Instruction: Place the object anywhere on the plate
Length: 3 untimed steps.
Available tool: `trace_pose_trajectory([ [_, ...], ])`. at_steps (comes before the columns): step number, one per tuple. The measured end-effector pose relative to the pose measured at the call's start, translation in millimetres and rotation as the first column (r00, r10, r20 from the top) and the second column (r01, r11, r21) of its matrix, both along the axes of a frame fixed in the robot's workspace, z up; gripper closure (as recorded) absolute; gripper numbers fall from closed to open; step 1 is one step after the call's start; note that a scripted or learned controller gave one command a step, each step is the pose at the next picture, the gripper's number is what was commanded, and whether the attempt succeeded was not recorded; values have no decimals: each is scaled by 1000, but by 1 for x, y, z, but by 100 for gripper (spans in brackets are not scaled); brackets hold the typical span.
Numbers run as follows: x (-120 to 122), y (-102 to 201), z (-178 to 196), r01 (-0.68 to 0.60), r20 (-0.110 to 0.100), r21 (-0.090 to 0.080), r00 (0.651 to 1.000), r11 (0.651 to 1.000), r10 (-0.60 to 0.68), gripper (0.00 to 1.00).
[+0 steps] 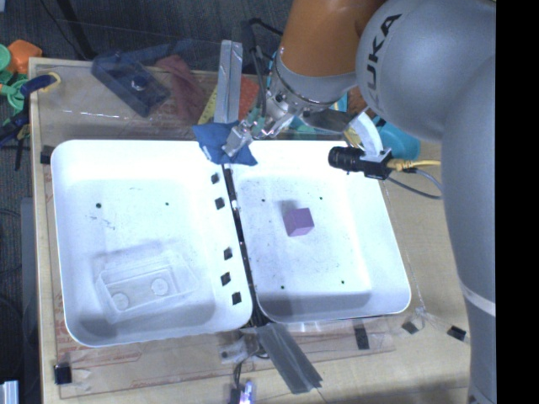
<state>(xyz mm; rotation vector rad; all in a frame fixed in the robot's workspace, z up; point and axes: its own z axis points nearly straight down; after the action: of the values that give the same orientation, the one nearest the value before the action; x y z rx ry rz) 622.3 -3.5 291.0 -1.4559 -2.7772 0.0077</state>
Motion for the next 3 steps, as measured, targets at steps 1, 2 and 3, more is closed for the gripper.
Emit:
trace_pose_trajectory([
  [1,-36,141,-17,-19,2,-1,1000,1000,19,100],
  [2,13,144,-61,-104,2,0,995,995,104,100],
  [3,28,176,-75,-4,4,-1,1000,1000,4,100],
])
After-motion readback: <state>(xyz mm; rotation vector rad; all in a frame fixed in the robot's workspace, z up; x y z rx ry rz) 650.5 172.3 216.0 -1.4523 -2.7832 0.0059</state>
